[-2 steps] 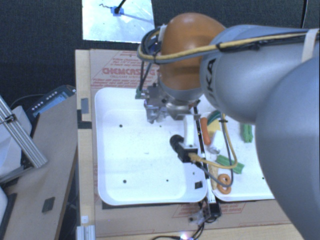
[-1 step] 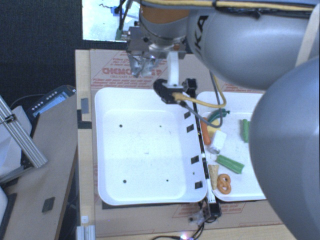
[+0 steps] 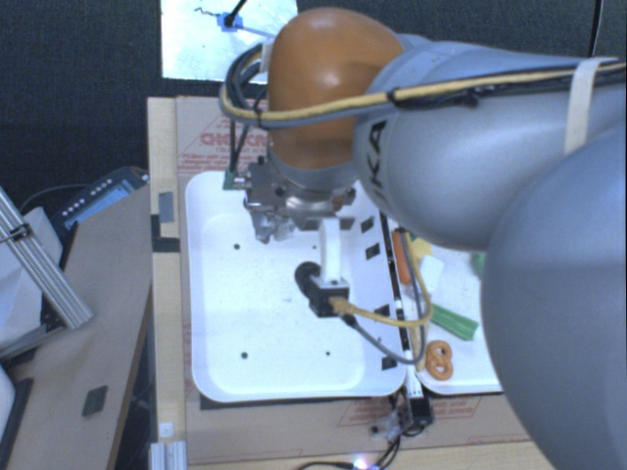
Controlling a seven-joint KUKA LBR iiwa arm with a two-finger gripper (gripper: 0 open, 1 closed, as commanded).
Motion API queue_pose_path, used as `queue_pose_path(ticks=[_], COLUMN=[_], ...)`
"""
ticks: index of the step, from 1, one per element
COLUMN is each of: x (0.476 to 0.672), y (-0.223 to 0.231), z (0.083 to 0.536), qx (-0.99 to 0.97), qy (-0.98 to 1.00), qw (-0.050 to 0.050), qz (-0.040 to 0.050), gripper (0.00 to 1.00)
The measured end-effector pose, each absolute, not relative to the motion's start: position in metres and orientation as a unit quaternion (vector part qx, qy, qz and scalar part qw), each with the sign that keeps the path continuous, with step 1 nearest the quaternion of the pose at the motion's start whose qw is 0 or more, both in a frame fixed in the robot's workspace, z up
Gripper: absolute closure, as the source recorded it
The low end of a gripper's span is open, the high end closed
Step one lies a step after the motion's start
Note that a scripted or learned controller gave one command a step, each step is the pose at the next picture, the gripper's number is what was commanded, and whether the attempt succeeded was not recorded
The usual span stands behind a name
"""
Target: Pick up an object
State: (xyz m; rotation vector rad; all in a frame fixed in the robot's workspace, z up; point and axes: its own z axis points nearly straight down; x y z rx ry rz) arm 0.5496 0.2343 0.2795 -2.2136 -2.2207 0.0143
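**Gripper over the left bin, objects in the right**

Two shallow white bins sit side by side in the lower middle of the frame. The right bin, largely hidden under the grey arm, holds the loose objects. A green piece lies near its centre, an orange looped piece is below it by the bottom rim, and a yellow piece lies higher up, partly covered. The gripper hangs under the orange band, over the upper part of the left bin. Whether it is wide or narrow cannot be told, and nothing is seen in its grasp.
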Motion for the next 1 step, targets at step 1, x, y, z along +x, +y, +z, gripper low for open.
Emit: queue_pose_path(ticks=[1], x=[0.6145], y=[0.2339], z=[0.3051], qx=[-0.707], qy=[-0.707], qw=[-0.002], qz=[-0.0031], gripper=[1.00])
